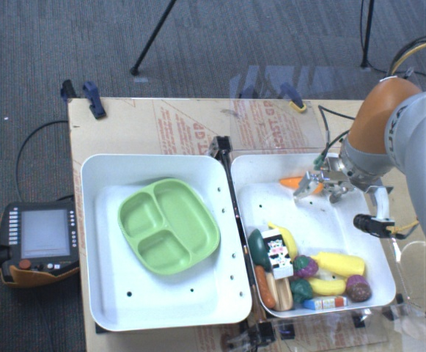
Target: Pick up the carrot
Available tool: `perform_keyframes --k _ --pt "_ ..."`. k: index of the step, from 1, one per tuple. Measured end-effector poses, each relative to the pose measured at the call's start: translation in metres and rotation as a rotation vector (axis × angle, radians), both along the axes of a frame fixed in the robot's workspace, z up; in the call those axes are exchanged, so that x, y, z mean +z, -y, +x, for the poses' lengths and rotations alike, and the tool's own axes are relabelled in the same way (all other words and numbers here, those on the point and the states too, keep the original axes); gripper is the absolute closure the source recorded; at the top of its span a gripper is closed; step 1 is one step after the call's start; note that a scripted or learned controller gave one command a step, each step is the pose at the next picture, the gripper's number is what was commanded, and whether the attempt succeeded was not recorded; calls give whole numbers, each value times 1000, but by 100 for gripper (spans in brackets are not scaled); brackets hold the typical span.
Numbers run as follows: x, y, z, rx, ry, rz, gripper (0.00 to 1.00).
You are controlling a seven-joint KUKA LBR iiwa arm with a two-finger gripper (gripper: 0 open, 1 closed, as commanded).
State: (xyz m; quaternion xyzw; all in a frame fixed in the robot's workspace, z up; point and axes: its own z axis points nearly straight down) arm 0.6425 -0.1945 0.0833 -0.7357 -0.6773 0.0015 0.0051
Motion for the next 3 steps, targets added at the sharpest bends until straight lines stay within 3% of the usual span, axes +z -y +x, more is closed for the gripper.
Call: perform_keyframes --k 1,2,3 --pt "4 5 3 -370 -6 10 0" --pt "14 5 3 -361 -7 5 100" --pt "13 5 3 -360 -7 5 0"
